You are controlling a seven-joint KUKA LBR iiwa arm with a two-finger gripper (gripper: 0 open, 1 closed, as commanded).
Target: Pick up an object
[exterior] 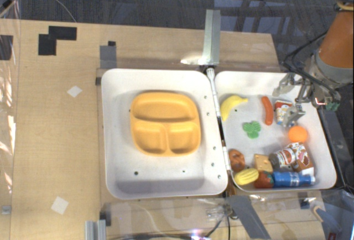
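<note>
1. We see a worktop (50, 139) of pale wood-look board, matt and smooth.
2. The left bin (116, 123) and the right bin (326, 167) look like smooth white plastic with a dull sheen.
3. The yellow divided tray (165, 123) looks like matt plastic.
4. The far upright post (212, 37) between the bins is brushed metal.
5. The gripper (296, 98) looks metallic grey.

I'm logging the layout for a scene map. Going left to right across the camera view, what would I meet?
Yellow divided tray → banana → green toy → red sausage → orange ball, with the claw just above it.
</note>
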